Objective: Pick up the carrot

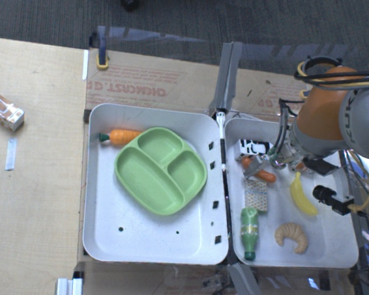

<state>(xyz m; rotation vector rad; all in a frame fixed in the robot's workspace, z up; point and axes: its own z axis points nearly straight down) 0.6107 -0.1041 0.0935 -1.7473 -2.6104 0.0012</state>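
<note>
Nearest, a green bottle [248,232] and a croissant [292,237] lie in the right bin [330,257], a banana [303,195] just beyond. Farther back the gripper [259,163] sits low over a small orange item [262,176]; jaw state can't tell. Arm [344,121] enters from the right, orange band up. Carrot [120,137] lies in the left bin [97,232], far-left corner, beside a green divided plate [161,170].

Glossy white plastic bins [97,232]; matt green plastic plate [161,170]; brown cardboard [152,81].
</note>
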